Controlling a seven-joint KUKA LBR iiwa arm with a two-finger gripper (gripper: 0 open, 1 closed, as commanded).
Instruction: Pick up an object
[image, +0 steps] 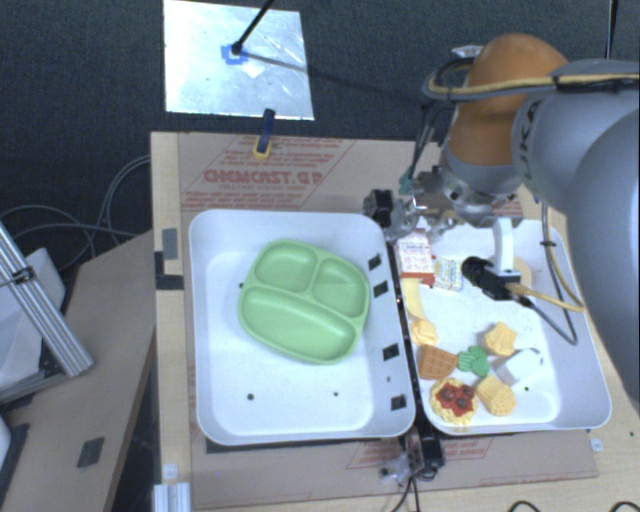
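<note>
Red-white packet (415, 258) lying just beside gripper (405, 220).

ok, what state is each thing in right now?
gripper: down at the far left corner of the right bin, right by the packet.
red-and-white packet: lying flat in the right bin, by the dividing wall.
green divided plate: flat, right way up, in the left bin.
waffle: lying flat in the right bin.
pizza piece: flat, topping up, near the right bin's front edge.
</note>
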